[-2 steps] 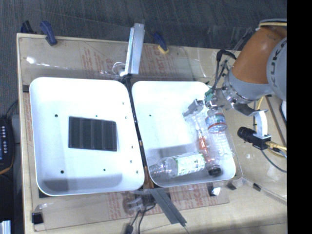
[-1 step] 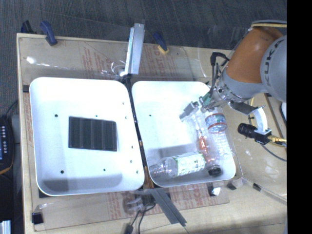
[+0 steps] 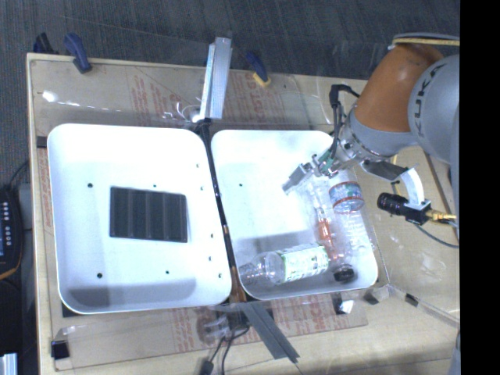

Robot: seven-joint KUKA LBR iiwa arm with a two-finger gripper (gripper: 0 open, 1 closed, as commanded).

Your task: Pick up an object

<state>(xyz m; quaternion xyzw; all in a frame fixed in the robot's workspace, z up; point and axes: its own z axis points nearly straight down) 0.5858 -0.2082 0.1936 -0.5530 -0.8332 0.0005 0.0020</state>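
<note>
Down in the right bin (image 3: 258,155), at the lower right of the frame, lie two clear plastic bottles. One bottle with a green-and-white label (image 3: 287,264) rests on its side along the bin's lower wall, its neck toward the lower left. The other, a bottle with a blue label (image 3: 341,213), lies roughly upright in the picture against the bin's right wall, with something orange-red showing through its lower half and a dark cap (image 3: 344,273) at its bottom end. The two bottles are just beside each other at the bin's lower right corner.

The hand (image 3: 311,170) hangs over the upper end of the blue-labelled bottle, at the right of the frame's middle. Whether it is wide or narrow I cannot tell, and no bottle shows clearly between its tips.

Both bottles look light, thin-walled and smooth, so they would likely dent under a hard squeeze and roll or slide away from a glancing touch. The best hold is probably across the middle of the body, over the label, where the sides run straight. The left bin (image 3: 78,155) holds a flat dark ribbed pad (image 3: 148,214).
</note>
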